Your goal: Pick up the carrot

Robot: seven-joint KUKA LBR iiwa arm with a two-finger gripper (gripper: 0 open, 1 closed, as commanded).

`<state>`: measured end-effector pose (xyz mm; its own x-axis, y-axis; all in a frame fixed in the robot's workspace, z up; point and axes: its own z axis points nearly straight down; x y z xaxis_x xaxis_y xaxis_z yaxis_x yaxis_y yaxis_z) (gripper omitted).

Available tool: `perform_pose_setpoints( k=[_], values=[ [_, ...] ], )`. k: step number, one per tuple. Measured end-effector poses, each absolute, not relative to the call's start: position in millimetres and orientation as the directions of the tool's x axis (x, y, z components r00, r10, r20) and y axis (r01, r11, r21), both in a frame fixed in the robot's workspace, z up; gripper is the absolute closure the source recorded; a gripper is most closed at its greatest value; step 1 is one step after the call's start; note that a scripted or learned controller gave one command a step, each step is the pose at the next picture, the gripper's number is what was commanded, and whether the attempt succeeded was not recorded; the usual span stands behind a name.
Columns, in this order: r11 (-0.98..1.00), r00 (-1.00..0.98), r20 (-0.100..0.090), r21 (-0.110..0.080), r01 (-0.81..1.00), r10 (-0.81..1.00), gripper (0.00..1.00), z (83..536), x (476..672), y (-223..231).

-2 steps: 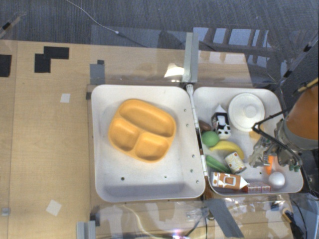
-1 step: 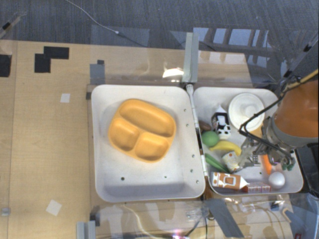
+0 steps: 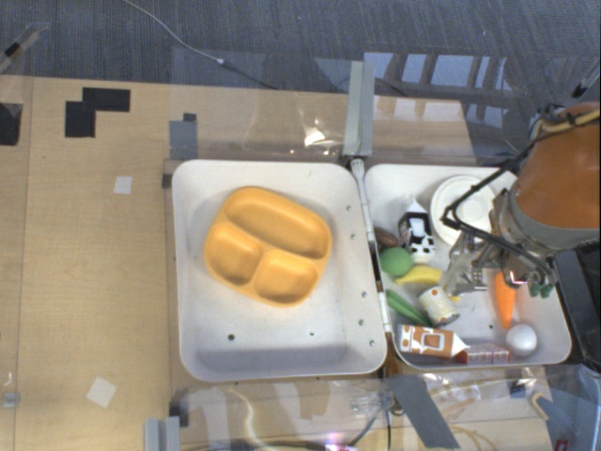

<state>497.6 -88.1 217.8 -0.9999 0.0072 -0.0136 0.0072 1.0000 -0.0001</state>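
The carrot [image 3: 505, 303] is orange and lies lengthwise near the right wall of the right bin [image 3: 560, 346], its upper end tucked under the gripper hardware. My gripper [image 3: 483, 272] hangs low over the middle of that bin, just left of and above the carrot, beneath the arm's orange band [image 3: 563, 181]. Nothing can be seen held in it.
The right bin is crowded: a white plate [image 3: 467, 205], a black-and-white cow toy [image 3: 416, 231], a green fruit [image 3: 396, 262], a banana [image 3: 421, 276], a small cup [image 3: 437, 304], a carton [image 3: 432, 343] and a white ball [image 3: 521, 338]. The left bin [image 3: 216, 346] holds a yellow divided plate [image 3: 268, 244].
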Motion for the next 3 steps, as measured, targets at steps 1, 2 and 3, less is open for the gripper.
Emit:
perform_pose_setpoints(
  k=[1,2,3],
  values=[
    [0.975,-0.975,-0.005,-0.001,-0.222,-0.222,1.00,181.9,488.0,-117.5],
    [0.928,-0.928,-0.011,-0.004,-0.372,-0.372,1.00,240.8,517.5,-72.0],
    [0.919,-0.919,-0.017,-0.010,-0.394,-0.394,1.00,344.9,507.5,-77.7]
  ],
)
